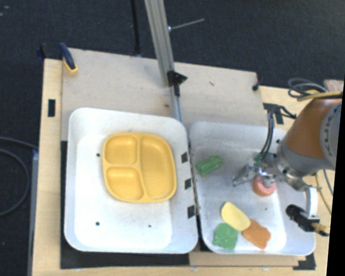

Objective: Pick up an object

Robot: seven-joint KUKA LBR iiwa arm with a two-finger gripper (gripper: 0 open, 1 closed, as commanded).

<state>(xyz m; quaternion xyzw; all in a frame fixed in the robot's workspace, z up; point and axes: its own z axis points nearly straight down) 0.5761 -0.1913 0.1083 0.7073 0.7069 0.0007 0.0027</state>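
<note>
My gripper (259,174) hangs low over the middle of the right bin (221,139), reaching in from the right. A small pink-red object (265,187) lies directly under it, touching or very near it; the view does not settle whether it is gripped. Toward the bin's left side lies a green piece (209,164). Near the front edge sit a yellow lump (235,215), a green lump (225,236) and an orange lump (257,235), close together.
The left bin (80,216) holds a yellow divided plate (139,166) in its upper middle. A grey metal post (161,36) slants up from the gap between the bins at the back. The bench's wooden edge (46,152) frames both bins.
</note>
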